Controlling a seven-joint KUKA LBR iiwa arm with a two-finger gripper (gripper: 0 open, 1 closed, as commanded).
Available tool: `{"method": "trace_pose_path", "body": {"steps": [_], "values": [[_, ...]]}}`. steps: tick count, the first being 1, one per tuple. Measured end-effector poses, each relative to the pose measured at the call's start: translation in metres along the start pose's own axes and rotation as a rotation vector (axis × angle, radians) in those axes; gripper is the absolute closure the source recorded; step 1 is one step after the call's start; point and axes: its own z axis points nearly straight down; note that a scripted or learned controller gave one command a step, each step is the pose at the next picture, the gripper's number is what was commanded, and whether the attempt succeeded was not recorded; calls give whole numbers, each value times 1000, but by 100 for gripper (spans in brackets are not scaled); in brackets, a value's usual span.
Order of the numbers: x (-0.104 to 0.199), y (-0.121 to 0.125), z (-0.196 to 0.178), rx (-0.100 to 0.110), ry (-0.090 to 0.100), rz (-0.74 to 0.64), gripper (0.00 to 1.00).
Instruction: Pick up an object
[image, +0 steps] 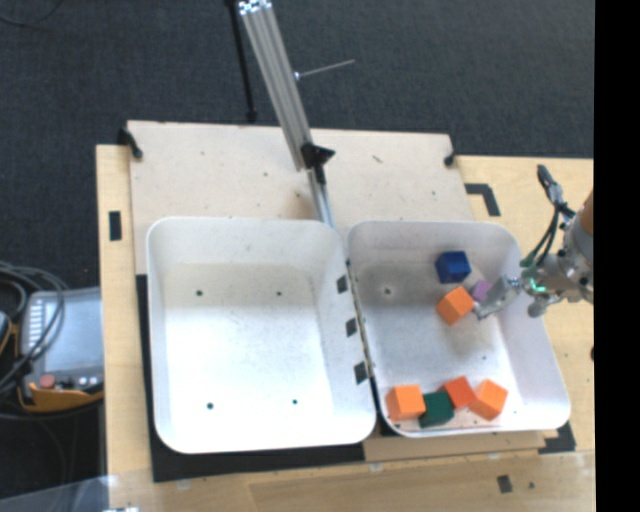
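Far left, beside the bench: a grey control box (62, 340) with cables, partly cut off by the frame.

Left bin (250, 335): white, shallow, speckled floor.

Centre, far side: a slanted aluminium mast (285, 95), its top cut off, its foot meeting the seam between the bins.

Right bin (535, 385):
- Near edge, in a row: orange block (405, 401), dark green block (437, 408), red-orange block (460, 391), orange block (490, 398), packed close, some touching.
- Far part: blue block (452, 266); just nearer, tilted orange block (456, 305); a small pale purple piece (481, 290) beside it, partly hidden, its shape unclear.

Right: gripper (492, 306), reaching over the bin wall, its tip just beside the tilted orange block; contact cannot be told, nor how wide the claw stands. The arm (575, 255) is cut off at the right edge.
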Motion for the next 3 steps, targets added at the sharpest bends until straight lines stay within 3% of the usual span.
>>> {"method": "trace_pose_path", "body": {"steps": [2,3], "values": [[0,-4,105,7,-1,4,0],[-2,-3,142,-1,-3,6,0]]}}
